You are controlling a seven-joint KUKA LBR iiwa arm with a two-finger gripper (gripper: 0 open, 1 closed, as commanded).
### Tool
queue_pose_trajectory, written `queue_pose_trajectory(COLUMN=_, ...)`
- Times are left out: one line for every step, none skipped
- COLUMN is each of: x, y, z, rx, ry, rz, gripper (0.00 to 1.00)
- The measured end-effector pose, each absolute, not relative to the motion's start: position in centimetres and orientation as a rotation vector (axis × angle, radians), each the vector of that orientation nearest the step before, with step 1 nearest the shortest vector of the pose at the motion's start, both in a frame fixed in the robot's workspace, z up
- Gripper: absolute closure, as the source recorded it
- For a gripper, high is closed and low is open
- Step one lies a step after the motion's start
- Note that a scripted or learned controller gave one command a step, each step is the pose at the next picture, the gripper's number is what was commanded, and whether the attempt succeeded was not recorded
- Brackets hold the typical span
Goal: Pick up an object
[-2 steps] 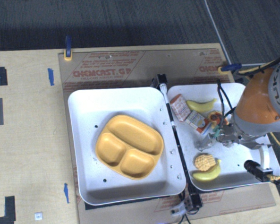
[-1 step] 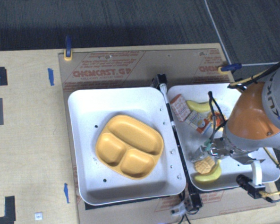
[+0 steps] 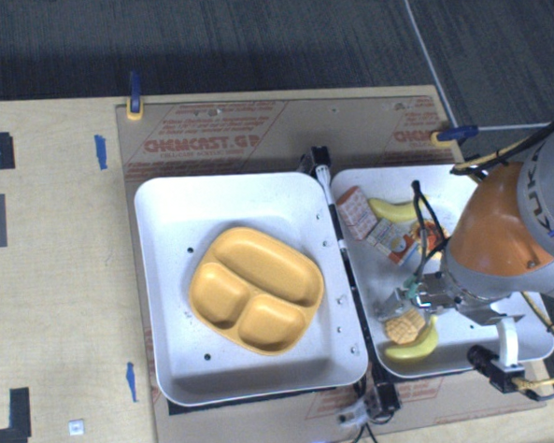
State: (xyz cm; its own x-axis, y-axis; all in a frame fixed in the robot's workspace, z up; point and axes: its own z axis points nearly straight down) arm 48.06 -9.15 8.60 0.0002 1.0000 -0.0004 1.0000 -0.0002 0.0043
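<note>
Gripper (image 3: 405,297) low in the right bin (image 3: 537,345), centre-right of frame, just above a waffle (image 3: 404,326) and a banana (image 3: 414,348); cannot tell its state; yellow divided tray (image 3: 255,288) in left bin (image 3: 168,269); second banana (image 3: 393,210) upper right.

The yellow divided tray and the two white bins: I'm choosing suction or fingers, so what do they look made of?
The yellow divided tray looks like moulded plastic, smooth with a soft sheen; its three rounded compartments show gentle highlights. The left bin and the right bin look like thin white plastic or coated metal, matte to semi-gloss, with rolled rims; the view leaves open which.
</note>
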Motion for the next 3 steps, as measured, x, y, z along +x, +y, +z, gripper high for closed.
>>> queue_pose_trajectory(x=48.3, y=-9.2, z=9.7, rx=2.216, ry=2.214, rz=0.009, gripper=1.00)
queue_pose_trajectory(x=48.2, y=-9.2, z=9.7, rx=2.217, ry=2.214, rz=0.008, gripper=0.00)
queue_pose_trajectory(x=48.0, y=-9.3, z=8.6, rx=2.221, ry=2.222, rz=0.003, gripper=0.00)
